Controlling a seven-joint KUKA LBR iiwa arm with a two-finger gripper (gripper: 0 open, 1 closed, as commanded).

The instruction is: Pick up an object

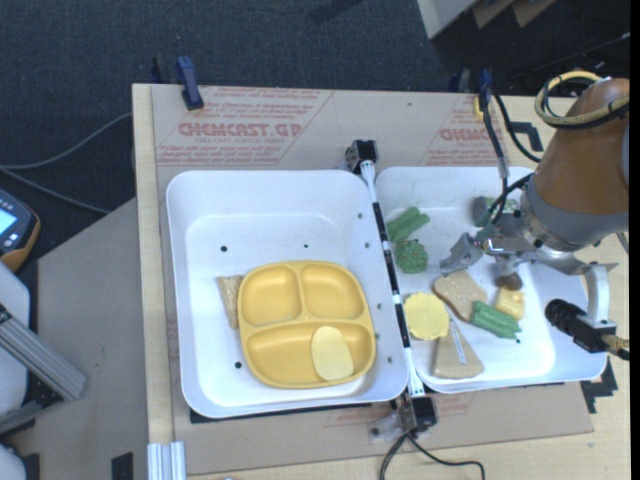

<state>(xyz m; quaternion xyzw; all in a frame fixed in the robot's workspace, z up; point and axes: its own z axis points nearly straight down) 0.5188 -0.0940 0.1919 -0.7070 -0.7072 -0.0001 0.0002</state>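
I have the hand point(478, 251) low over the right bin point(560, 368), where the 6 or so food pieces lie, just above the bread slice point(462, 292). Whether it is spread or pinching, I cannot tell.

You've got dark grey carpet floor point(250, 18) around the brown protective-paper-covered bench top point(290, 118), with a thin black cable point(60, 153) trailing at left.
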